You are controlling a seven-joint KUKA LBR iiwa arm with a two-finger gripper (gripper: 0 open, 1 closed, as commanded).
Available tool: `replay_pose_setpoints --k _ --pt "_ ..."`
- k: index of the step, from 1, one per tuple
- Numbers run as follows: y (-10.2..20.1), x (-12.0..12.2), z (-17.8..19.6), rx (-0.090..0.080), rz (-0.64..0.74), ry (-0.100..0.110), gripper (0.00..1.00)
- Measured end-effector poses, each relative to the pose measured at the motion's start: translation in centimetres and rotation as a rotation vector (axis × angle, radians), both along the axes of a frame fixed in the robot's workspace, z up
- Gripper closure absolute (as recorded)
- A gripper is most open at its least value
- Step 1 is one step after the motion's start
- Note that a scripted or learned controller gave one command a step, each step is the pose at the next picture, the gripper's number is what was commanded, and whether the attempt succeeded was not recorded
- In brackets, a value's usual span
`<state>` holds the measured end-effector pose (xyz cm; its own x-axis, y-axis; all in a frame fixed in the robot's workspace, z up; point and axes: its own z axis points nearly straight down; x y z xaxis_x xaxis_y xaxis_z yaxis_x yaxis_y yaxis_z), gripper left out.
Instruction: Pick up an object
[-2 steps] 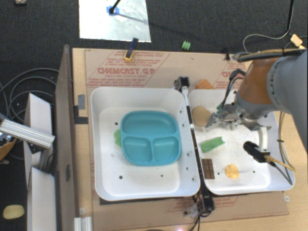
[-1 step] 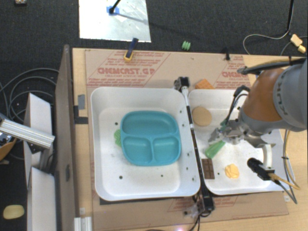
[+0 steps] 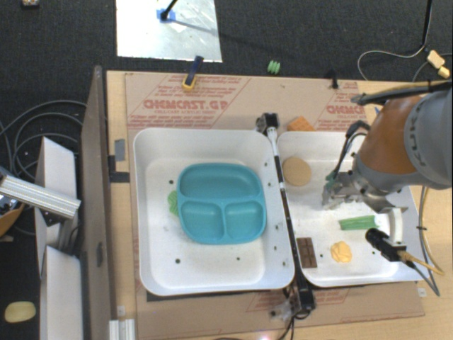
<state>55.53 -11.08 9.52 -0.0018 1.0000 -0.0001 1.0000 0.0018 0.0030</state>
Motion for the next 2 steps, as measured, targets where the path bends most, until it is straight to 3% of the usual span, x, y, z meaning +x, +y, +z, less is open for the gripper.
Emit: replay_pose_setpoints --k 1,2 --pt "0.0 0.0 0.0 0.001 0.000 0.000 0.00" --pt "-2.3 5.7 13.9 -0.005 0.003 -0.015 0.00"
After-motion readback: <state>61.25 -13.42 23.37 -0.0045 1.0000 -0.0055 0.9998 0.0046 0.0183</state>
